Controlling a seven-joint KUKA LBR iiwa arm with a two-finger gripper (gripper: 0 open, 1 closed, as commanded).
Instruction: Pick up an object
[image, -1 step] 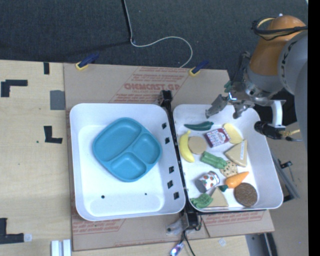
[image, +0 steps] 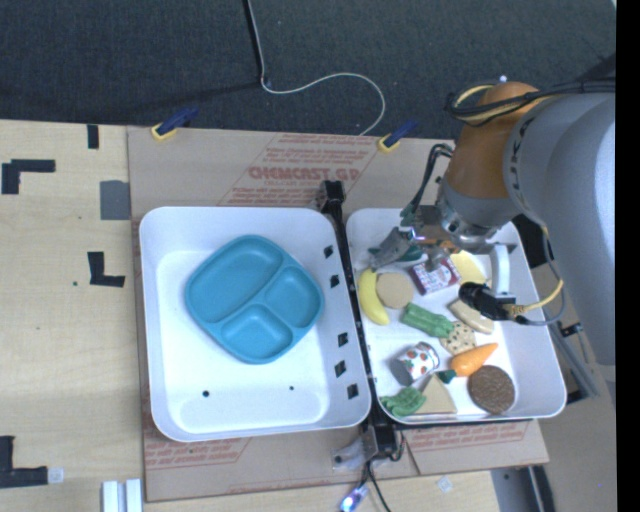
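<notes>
Objects for picking sit crowded in the right bin (image: 545, 385): toy food mostly, small and bright. I count one yellow banana (image: 372, 297) along the left wall, one tan round cookie (image: 394, 291) beside it, one green pickle-like piece (image: 428, 321), one orange carrot (image: 469, 359), one brown disc (image: 492, 389) at the near corner, one grey-and-white cupcake-like piece (image: 414, 361), one green leafy piece (image: 405, 403), one purple-and-white packet (image: 433, 277). Left bin (image: 170, 390) holds one blue divided plate (image: 253, 297). Gripper (image: 408, 243) hangs low over the right bin's far end, just above the banana and cookie. I cannot tell its state from this angle.
</notes>
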